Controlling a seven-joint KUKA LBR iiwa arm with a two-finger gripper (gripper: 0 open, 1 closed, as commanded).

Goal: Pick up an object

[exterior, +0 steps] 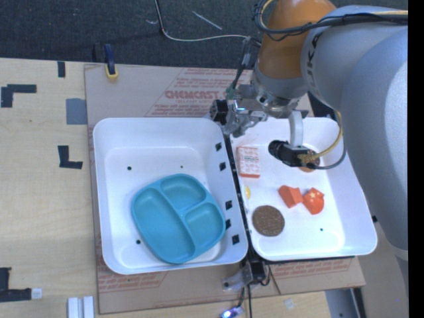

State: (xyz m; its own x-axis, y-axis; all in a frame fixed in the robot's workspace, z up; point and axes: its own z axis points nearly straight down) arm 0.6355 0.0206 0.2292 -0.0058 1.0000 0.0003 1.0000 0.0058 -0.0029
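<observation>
While the claw [233, 119] hangs over the back rim between the two bins, we cannot tell how wide it is, and we see nothing in it. Just below it, in the right bin [344, 240], lies a small red-and-white packet [248, 161]. Further away are orange pieces [301, 198] and a brown disc [268, 220]. A blue divided plate [177, 217] fills the left bin [106, 177].

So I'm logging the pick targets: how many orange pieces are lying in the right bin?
2. One orange block lies mid-bin, and a second orange piece sits just to its right, nearly touching. The arm covers the bin's far end, so more could be hidden there.
</observation>
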